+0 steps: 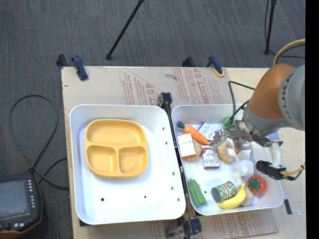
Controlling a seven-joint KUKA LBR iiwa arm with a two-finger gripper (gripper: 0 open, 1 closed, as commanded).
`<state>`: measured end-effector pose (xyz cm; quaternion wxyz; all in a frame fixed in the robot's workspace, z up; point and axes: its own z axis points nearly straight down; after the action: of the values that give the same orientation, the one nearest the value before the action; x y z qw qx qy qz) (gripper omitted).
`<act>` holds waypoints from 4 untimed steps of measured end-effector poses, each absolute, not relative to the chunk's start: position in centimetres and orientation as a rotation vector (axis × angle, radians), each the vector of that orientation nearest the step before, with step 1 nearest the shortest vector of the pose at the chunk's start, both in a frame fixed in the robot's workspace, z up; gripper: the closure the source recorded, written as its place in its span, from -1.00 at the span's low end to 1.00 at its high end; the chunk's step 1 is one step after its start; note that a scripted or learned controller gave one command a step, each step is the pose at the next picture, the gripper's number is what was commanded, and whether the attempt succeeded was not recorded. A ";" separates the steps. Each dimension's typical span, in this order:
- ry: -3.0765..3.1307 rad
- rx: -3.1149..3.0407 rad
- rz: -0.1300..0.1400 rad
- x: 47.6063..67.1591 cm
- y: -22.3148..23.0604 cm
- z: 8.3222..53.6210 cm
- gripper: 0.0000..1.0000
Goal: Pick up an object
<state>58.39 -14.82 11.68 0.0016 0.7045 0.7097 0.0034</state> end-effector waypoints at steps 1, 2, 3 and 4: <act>2.214 2.215 0.013 56.2 -14.7 9.3 -1.00; 2.214 2.213 0.013 56.3 -14.8 10.4 1.00; 2.214 2.215 0.013 56.2 -14.7 10.4 -1.00; 2.210 2.215 0.014 54.3 -14.1 9.3 -1.00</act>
<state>54.33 -14.09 9.34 0.0062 0.7079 0.7063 0.0043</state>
